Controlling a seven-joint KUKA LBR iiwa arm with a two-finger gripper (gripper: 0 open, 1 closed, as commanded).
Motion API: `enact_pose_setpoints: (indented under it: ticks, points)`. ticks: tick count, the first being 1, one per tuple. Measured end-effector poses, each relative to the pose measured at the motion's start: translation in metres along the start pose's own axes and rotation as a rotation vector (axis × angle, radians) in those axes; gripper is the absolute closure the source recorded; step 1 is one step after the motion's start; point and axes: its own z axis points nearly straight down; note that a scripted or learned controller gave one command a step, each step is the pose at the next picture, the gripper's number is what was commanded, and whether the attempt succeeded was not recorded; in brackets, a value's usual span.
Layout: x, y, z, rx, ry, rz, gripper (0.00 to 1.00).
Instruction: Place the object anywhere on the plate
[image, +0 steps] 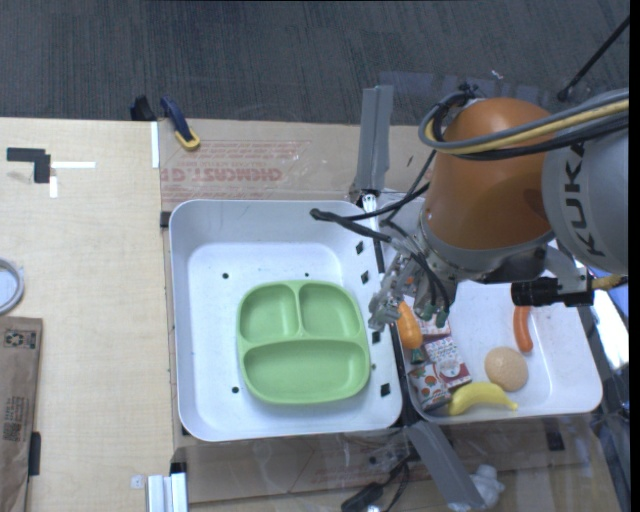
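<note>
Carrot lifted at the bin divider, plate not yet reached.

The carrot (408, 327) is seen gripped between the fingers of the tool (400, 312), just right of the green plate (302, 343). A short carry leftward over the plate is called for next, then release.

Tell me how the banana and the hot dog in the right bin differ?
The banana is yellow, curved and lies crosswise at the bin's near edge; the hot dog is orange-red, straight, smaller and lies lengthwise farther back. The banana touches the juice carton; the hot dog lies alone. Both are elongated toy foods.
</note>
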Motion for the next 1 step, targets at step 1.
enact_pose_setpoints:
  ticks: [1]
  points:
    - [-0.002, -0.0002, -0.0062, 0.002, 0.003, 0.002, 1.0]
